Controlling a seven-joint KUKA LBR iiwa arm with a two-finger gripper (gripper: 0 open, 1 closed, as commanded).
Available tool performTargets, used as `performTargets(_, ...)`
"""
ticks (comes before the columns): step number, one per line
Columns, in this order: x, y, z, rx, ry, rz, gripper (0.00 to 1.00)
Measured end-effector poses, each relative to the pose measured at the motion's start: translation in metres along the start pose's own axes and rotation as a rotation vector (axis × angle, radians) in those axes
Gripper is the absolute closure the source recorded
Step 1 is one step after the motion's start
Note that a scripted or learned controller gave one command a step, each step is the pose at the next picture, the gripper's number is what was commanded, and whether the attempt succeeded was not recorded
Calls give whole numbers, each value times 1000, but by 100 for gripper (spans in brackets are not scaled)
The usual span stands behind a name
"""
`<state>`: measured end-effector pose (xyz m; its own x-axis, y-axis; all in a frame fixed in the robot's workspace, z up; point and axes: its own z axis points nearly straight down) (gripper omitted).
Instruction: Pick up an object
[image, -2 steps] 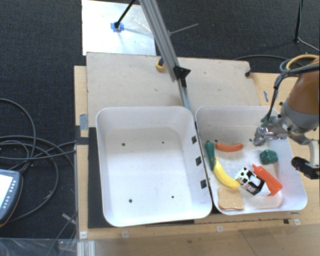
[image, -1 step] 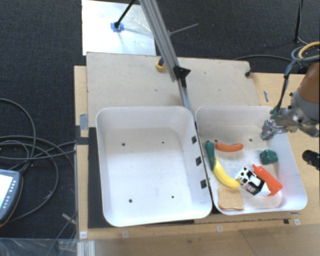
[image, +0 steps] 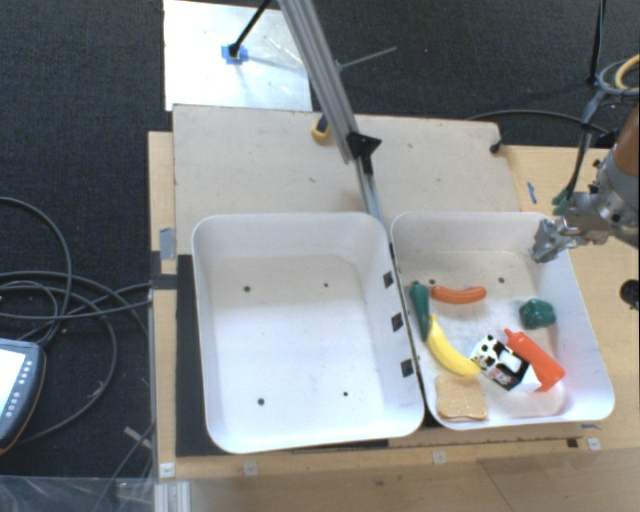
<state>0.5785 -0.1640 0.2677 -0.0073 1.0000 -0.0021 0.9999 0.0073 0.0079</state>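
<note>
Several toys are lying in the right bin (image: 585, 330), down-left of the end effector (image: 549, 243): a red sausage (image: 459, 294), a yellow banana (image: 449, 351), a toast slice (image: 461, 398), an orange bottle (image: 535, 361) and a dark green piece (image: 538, 313). The end effector is hovering over the bin's far right rim, carrying nothing; its spread is unclear. The left bin (image: 300, 330) is sitting further left on the pale wooden desk (image: 330, 160), and black cables (image: 60, 290) are trailing across dark carpet beyond.

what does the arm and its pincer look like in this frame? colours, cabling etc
At the view's right edge, the arm shows as grey metal, with an orange-brown band above the wrist. The pincer is a small, blocky, dull silver-grey metal piece. A thin dark cable runs down alongside the arm, and a pale looped cable sits above it. No markings are legible.
</note>
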Motion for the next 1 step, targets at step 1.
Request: performTargets(1, 50, 11, -6, 4, 3, -3, 100)
